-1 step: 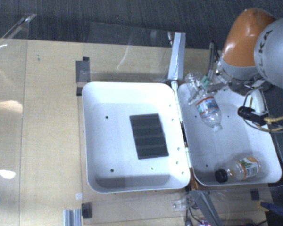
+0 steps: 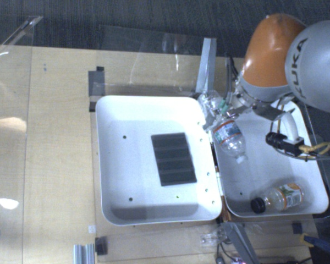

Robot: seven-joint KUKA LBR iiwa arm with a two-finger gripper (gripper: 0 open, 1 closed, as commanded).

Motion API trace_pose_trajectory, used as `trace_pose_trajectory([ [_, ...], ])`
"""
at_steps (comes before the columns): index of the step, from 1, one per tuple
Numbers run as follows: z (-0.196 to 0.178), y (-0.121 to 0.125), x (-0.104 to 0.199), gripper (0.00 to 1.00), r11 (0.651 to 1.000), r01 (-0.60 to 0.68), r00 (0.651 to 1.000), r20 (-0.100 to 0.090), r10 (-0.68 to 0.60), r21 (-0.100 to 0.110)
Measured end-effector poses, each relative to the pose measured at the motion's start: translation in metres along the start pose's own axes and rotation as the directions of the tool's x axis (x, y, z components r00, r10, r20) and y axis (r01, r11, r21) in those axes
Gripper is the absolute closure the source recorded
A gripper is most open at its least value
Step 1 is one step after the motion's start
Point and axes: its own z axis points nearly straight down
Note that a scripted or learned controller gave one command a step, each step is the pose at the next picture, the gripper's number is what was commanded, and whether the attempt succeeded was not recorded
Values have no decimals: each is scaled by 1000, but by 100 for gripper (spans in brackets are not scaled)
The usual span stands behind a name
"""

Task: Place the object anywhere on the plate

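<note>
I see a clear bottle [image 2: 229, 138] hanging over the wall between the bins. I cannot tell how the jaws sit. It may slip and miss the dark plate [image 2: 174, 158].

Your KUKA arm [image 2: 313, 65] shows a smooth, rounded light-grey casing with part of the maker's name in dark capital letters running along its curved side. Beside that grey section you see a glossy orange band [image 2: 269, 51], dome-shaped and catching a highlight on top. Below the orange, the wrist narrows into darker metal fittings with pale brackets. A black cable [image 2: 286, 142] loops out from under the casing, ending near yellowish wiring at the arm's lower edge.
</note>
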Motion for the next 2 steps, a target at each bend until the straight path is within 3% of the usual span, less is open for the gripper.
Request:
trace_pose_trajectory([
  [1,-27,27,57,100,939,345,939,0,-345,-1],
  [2,-5,11,104,100,768,641,768,-2,-641,-1],
])
